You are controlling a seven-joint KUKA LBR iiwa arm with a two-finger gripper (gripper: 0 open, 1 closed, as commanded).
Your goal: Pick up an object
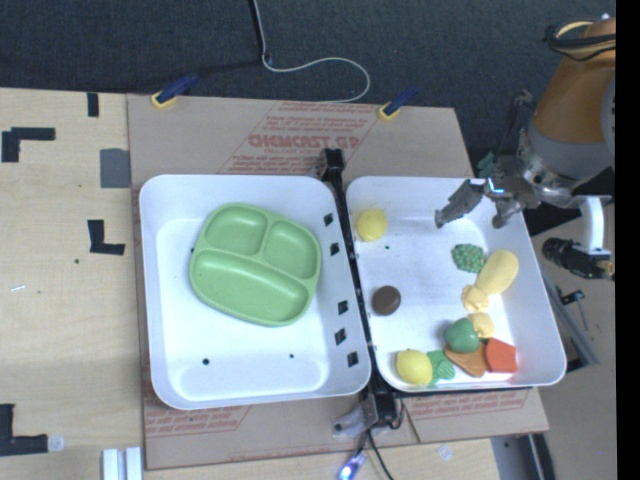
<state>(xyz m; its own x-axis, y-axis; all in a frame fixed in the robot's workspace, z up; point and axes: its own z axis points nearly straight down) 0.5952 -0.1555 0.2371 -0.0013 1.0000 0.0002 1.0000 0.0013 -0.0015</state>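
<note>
Resting in the left bin (160, 298), a green divided plate (256, 263) lies alone. Beyond the divider, the right bin (420, 193) holds a yellow ball (371, 224), a brown disc (386, 299), a lemon (414, 367), a green knobbly piece (466, 258), a pale yellow squash-like toy (494, 273), a green pepper (462, 335) and an orange wedge (499, 355). Cardboard (300, 138) underlies both bins on the bench (60, 268). The gripper (474, 205) hangs over the right bin's far corner, fingers spread and seemingly bare, with the knobbly piece just below them.
</note>
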